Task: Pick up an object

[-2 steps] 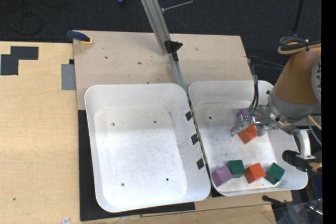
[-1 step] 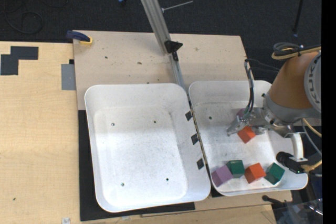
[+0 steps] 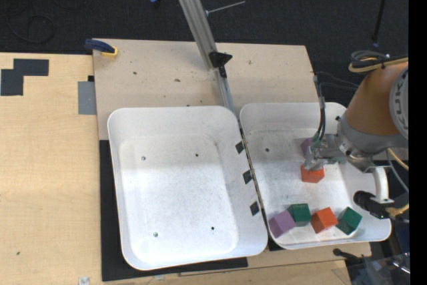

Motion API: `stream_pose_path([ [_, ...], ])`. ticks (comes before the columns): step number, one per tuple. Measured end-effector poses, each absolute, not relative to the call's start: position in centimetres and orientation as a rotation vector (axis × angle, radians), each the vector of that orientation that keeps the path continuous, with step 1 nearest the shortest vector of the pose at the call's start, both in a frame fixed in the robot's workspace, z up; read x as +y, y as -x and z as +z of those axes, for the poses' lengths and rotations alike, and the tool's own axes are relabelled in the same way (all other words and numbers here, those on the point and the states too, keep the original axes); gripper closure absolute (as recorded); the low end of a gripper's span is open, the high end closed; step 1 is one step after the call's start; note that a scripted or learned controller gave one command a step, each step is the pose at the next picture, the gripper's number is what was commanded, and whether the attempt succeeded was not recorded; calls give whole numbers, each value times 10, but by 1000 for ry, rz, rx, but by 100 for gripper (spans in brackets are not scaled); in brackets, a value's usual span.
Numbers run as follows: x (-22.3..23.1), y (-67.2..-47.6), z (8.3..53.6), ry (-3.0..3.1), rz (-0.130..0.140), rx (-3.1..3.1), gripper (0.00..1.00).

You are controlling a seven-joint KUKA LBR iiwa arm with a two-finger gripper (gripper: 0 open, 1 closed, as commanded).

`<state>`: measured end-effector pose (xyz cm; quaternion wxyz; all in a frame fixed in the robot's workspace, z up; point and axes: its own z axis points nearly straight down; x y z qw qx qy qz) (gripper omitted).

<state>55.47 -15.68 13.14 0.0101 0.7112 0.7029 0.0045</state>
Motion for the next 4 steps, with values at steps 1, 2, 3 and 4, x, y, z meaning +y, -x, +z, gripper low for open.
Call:
stream_pose_path([
  [1, -161, -555, 194, -2219, 2, 2220, 100],
  [2, -162, -556, 221, -2221, 0, 2221, 100],
  [3, -112, -565, 211, -2221, -1, 2229, 100],
  [4, -57, -581, 224, -2217, 2, 2230, 100],
])
